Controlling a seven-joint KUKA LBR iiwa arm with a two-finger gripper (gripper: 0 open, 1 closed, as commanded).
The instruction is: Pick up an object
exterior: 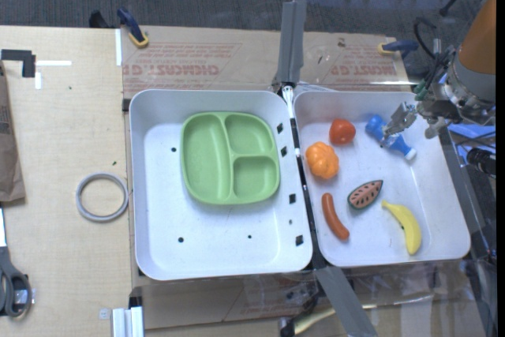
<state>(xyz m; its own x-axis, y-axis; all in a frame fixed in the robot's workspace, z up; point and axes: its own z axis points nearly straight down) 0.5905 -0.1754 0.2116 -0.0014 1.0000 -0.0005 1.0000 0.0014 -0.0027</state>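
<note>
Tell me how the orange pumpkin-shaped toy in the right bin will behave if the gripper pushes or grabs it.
The orange pumpkin toy looks round, so a push would probably roll it toward the red tomato or the sausage. Its smooth, bulging sides may slip from narrow fingers. It looks like a hollow plastic toy, so likely light and stiff.

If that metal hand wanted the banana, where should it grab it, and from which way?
Probably across the middle of the banana, coming straight down from above. It lies flat on the floor of the right bin, curved and long, narrowest across its width. There is open floor on both sides, the seed-patterned slice sitting apart to its left.
</note>
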